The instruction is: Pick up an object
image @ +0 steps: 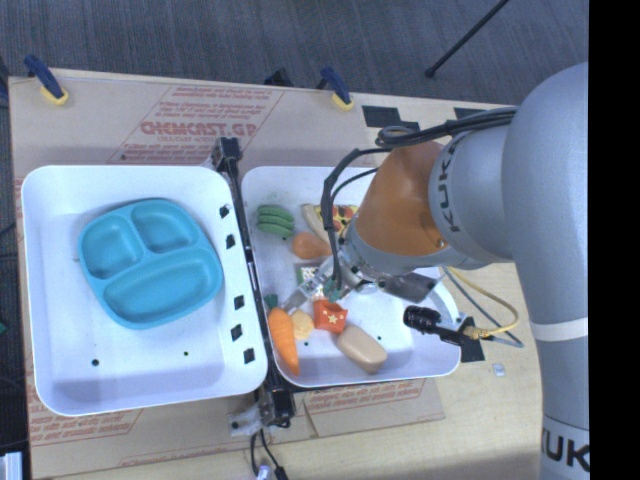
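Note:
The right bin (430, 360) holds several toy foods: an orange carrot (283, 339), a red block (330, 316), a tan oval piece (360, 349), a green ridged piece (274, 219), an orange piece (309, 246) and a pale yellow piece (303, 325). My gripper (320, 288) reaches down into this bin, just above the red block and right of the carrot. The grey and orange wrist (400, 213) covers much of the bin's right half.
The left bin (60, 368) holds a blue divided plate (150, 260). A black clamped divider (240, 268) separates the bins. Black cables and a connector (435, 323) hang by the wrist. Blue clips (48, 80) pin the cardboard at the back.

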`<state>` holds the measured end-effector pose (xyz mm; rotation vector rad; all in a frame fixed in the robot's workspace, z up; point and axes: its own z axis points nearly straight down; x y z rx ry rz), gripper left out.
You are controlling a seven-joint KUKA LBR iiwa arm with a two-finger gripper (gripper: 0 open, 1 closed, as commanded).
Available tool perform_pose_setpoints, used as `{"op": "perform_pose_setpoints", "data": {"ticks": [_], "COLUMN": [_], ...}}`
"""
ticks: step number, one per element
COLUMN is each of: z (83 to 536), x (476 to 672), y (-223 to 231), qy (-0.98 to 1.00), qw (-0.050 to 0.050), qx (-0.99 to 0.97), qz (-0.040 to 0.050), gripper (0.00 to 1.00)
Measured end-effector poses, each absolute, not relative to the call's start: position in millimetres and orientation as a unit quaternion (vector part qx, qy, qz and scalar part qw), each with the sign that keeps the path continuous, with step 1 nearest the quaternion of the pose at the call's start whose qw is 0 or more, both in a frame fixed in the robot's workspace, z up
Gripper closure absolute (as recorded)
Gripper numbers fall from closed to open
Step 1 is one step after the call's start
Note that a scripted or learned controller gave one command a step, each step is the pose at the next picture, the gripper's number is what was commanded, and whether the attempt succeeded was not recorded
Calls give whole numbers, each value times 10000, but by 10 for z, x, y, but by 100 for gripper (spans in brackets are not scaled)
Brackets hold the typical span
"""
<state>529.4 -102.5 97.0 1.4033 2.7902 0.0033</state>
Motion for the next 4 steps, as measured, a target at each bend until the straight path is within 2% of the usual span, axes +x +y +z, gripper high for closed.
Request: {"op": "perform_pose_setpoints", "data": {"ticks": [1, 2, 3, 4], "z": [966, 957, 956, 985], "x": [5302, 5409, 5428, 4851], "y": [-986, -971, -1040, -1028], "qy": [8490, 7805, 9027, 9255], "qw": [94, 37, 33, 188], "qx": [5283, 6252, 4303, 3784], "qz": [32, 30, -4, -8], "gripper": [0, 0, 0, 0]}}
